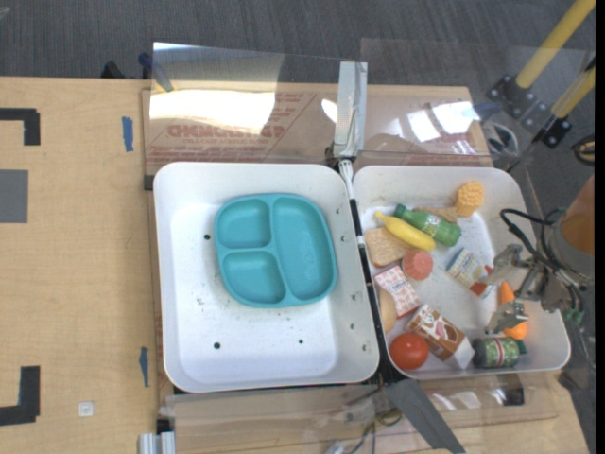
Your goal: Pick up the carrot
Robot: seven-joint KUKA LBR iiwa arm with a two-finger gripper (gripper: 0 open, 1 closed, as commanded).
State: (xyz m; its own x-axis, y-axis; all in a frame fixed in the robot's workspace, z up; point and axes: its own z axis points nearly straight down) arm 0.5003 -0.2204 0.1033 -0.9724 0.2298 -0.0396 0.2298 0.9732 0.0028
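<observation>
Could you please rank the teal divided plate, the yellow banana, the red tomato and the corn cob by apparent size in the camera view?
1. teal divided plate, by far the largest
2. yellow banana
3. red tomato and corn cob, which look too alike to rank

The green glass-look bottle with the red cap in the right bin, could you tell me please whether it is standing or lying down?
Lying down. The green bottle rests on its side, partly across the yellow banana.
</observation>
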